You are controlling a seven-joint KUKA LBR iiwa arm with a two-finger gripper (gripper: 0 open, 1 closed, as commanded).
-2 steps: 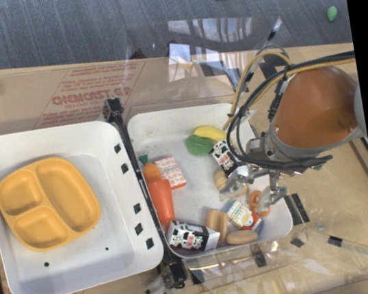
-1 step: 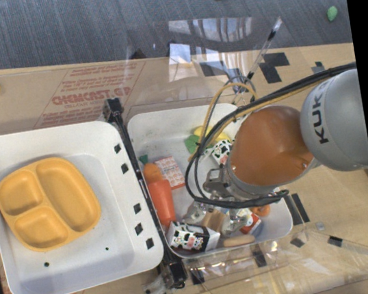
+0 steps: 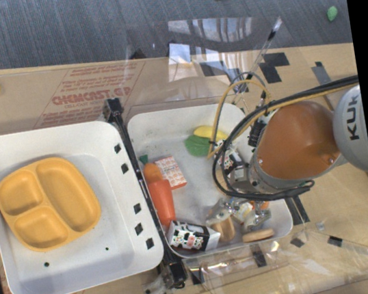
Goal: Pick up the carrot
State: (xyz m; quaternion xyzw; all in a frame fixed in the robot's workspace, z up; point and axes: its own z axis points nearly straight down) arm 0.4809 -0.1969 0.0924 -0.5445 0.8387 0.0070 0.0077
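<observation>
Left of the pincer, w/ a gap between, the carrot lies lengthwise against the right bin's left wall, green tip toward the bin's far side. Pincer hangs low over clutter at the near edge; can't tell if open or closed, wrist blocks it. Nothing seen held. Carrot looks like stiff, light, smooth plastic, prob. slippery & apt to roll. Best hold, imo: across the thick mid-body, squeezing the narrow width. Wall leaves little room on that side. Small printed box sits just beside it, black-white pack near its lower end
</observation>
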